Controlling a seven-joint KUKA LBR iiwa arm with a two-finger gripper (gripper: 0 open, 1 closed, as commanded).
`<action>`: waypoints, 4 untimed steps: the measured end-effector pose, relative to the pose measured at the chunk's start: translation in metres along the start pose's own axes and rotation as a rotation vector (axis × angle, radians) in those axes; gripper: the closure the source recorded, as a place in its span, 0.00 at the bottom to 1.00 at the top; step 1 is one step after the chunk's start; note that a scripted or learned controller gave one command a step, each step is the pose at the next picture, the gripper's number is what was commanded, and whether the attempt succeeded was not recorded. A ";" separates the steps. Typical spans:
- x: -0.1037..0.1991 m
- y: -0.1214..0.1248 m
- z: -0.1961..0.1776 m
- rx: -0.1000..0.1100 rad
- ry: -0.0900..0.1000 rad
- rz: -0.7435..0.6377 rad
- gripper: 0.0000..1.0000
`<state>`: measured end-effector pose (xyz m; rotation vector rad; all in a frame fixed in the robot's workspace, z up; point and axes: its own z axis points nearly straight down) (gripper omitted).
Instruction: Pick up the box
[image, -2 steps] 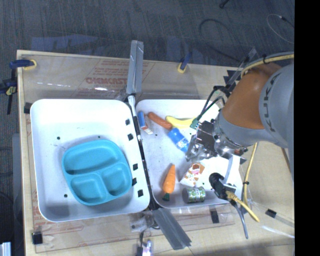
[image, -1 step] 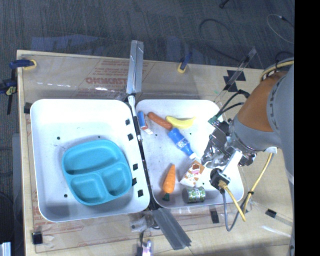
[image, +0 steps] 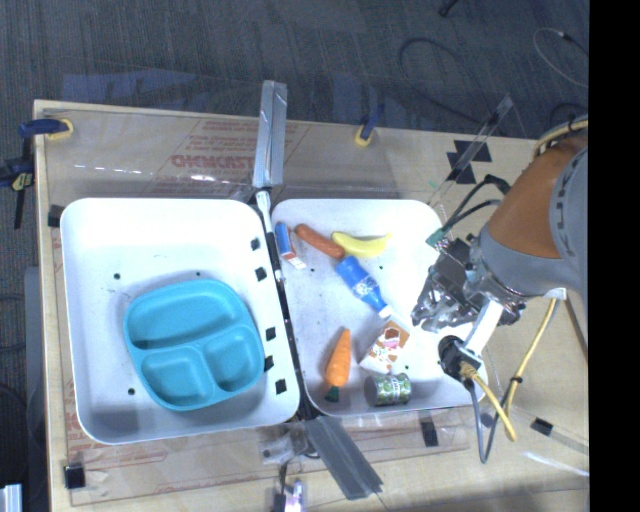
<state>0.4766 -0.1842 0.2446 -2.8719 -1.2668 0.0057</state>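
Observation:
The box (image: 386, 347) is a small white carton with orange and red print. It lies tilted in the right bin (image: 400, 212), toward the front right. My gripper (image: 432, 312) hangs over the right side of that bin, just right of the box and slightly farther back. A narrow gap of white bin floor shows between the two. The box rests on the bin floor, not in the gripper.
An orange carrot (image: 340, 358) lies left of the box and a green can (image: 388, 389) just in front of it. Farther back are a blue bottle (image: 360, 282), a banana (image: 361, 243), a reddish sausage-like item (image: 318, 241) and a slim packet (image: 285, 246). The left bin holds a blue divided tray (image: 193, 342).

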 end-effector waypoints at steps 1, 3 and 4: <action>0.000 0.000 0.000 0.001 0.000 0.000 0.00; 0.015 -0.006 0.118 -0.022 0.003 -0.435 1.00; 0.015 -0.005 0.108 -0.021 0.003 -0.439 1.00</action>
